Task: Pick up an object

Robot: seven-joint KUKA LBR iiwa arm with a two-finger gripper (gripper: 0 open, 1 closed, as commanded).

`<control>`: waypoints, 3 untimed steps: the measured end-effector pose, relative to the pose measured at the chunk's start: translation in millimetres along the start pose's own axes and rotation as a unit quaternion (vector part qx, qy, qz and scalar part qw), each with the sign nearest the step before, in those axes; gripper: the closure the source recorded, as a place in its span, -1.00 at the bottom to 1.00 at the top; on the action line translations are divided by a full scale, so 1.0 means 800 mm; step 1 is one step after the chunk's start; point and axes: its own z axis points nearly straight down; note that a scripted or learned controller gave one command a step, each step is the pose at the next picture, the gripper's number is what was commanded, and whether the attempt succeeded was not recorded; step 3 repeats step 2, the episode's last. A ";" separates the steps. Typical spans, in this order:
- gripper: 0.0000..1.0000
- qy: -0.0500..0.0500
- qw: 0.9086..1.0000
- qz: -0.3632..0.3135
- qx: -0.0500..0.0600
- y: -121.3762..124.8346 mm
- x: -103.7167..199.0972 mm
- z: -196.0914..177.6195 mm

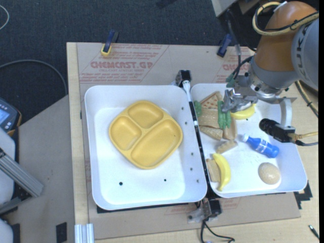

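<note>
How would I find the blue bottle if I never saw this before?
Look in the right bin, the crowded one. Near its right side, below the gripper, lies the bottle on its side, above a tan ball. It's the only blue thing among yellow and brown food.

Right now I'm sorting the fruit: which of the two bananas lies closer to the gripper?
The banana at the back of the right bin, right beside the gripper. The other banana lies near the bin's front edge, well away.
</note>
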 end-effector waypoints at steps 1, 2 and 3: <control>1.00 -0.001 1.000 -0.001 -0.004 0.014 -0.007 -0.017; 1.00 0.000 1.000 -0.002 -0.003 0.009 0.005 -0.022; 1.00 0.000 1.000 -0.002 -0.003 0.009 0.005 -0.022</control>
